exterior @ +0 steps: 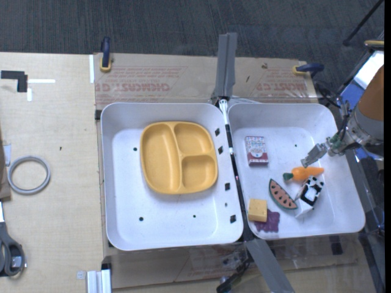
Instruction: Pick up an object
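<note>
The right bin [287, 124] holds several small toys. A red and white box [256, 150] lies near its middle. An orange carrot [305, 173] sits to the right, with a watermelon slice [281, 195] and a black and white carton [311, 193] just in front of it. A yellow cheese block [257, 210] and purple grapes [269, 223] rest by the front left corner. My gripper [310, 157] reaches in from the right, slanting down to the left, its tip just behind the carrot. I see nothing held in it.
The left bin [122, 224] carries a yellow divided plate [179, 157]. A grey divider bar [226, 72] runs between the bins. On the bench at the left lie a grey tape ring [27, 174] and scissors [11, 256].
</note>
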